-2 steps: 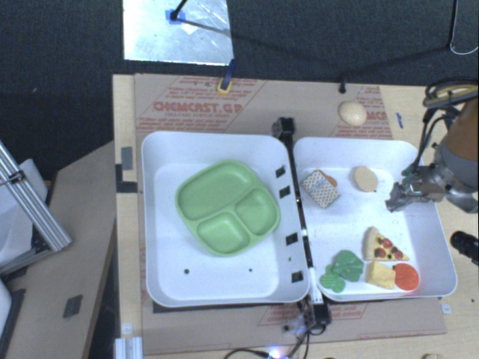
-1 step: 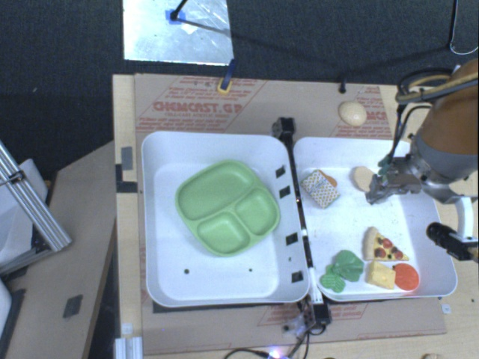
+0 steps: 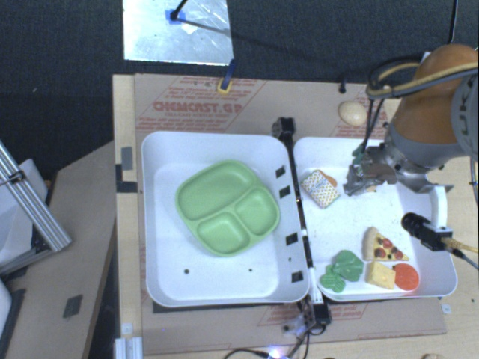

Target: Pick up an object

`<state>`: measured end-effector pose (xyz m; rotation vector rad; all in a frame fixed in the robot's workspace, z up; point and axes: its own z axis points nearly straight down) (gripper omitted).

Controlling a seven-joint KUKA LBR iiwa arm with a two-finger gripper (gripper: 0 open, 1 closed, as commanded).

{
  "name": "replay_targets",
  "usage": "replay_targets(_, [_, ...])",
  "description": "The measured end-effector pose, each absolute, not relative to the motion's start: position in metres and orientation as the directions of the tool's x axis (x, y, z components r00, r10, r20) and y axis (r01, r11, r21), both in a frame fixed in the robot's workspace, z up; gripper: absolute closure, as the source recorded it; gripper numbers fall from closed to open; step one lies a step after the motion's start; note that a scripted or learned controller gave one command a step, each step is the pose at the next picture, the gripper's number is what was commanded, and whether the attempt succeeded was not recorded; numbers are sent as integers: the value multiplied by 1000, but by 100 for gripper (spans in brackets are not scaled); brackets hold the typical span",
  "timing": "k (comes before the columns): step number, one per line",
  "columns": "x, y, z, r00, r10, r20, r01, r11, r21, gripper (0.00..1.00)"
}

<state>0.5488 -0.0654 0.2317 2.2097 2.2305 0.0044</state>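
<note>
Near edge of right bin: a green leafy toy (image 3: 341, 269), a yellow cheese wedge (image 3: 381, 274) and a red tomato slice (image 3: 406, 277) lay in a row along the near wall of the right bin (image 3: 447, 286), crowded enough that a grasp on any one would likely have bumped its neighbour.
Pizza slice: the toy pizza slice (image 3: 380, 245) lay just behind that row, touching or nearly touching the cheese.
Left bin: the left bin (image 3: 153, 223) held a green divided plate (image 3: 227, 206) turned askew near its middle, probably too broad and flat for an easy grip.
Task's thing: a small patterned block (image 3: 321, 188) lay alone by the right bin's left wall, towards the far corner, apart from the rest, which made it the likeliest target.
Gripper: the gripper (image 3: 359, 179) hung low over the far part of the right bin, just beside the block on its right, with nothing seen in it.
State of its grasp: could not be told; the tips were dark and blurred into each other.
Far worktop: a pale egg-shaped object (image 3: 351, 112) rested on the worktop (image 3: 194, 99) beyond the right bin's far edge, outside either bin.
</note>
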Motion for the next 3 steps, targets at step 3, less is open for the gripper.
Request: replay_targets(3, [565, -1, 234, -7, 1000, 1, 1000, 7, 2, 100])
